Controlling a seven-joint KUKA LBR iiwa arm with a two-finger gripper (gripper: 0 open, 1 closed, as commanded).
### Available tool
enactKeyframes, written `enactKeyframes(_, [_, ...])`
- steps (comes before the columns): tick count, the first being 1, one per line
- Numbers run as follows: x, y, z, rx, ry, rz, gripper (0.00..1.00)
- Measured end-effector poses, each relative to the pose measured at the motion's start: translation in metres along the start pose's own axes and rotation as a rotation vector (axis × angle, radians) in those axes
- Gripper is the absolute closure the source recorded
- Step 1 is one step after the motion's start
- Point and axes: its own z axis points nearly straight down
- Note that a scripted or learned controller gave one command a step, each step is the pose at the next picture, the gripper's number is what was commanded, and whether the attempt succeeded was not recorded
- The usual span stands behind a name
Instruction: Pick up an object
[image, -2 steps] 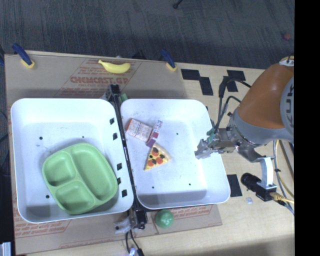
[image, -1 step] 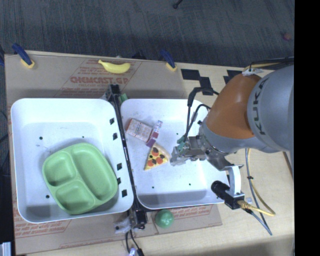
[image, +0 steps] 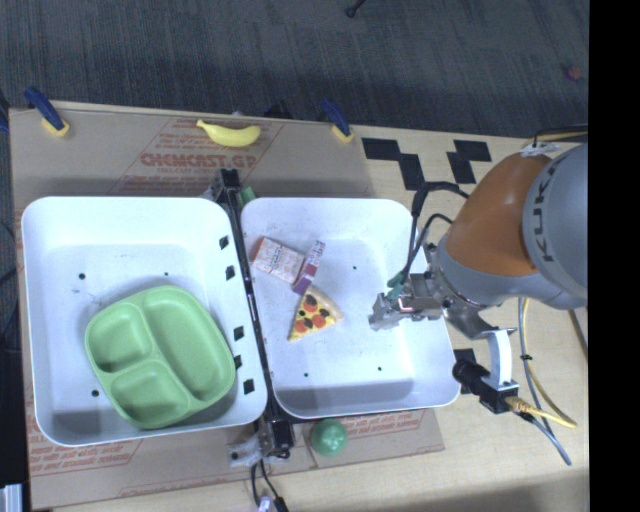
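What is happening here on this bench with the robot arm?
A grey and orange robot arm reaches in from the right over the right bin, where it is meant to pick something up. Its gripper is low near the bin's right side, with nothing visibly between its fingers. A toy pizza slice and a small box lie apart from it, nearer the bin's left side. The left bin holds a green divided plate.
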Motion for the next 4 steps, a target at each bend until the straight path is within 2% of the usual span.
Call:
enactKeyframes(1, [0.057,-0.007,-0.002,0.002,0.001,-0.005,1.0])
enactKeyframes(2, [0.008,0.056,-0.013,0.0,0.001,0.001,1.0])
enactKeyframes(3, [0.008,0.056,-0.013,0.001,0.001,0.0,0.0])
enactKeyframes(4, [-0.049,0.065,0.111,0.001,-0.001,-0.001,0.0])
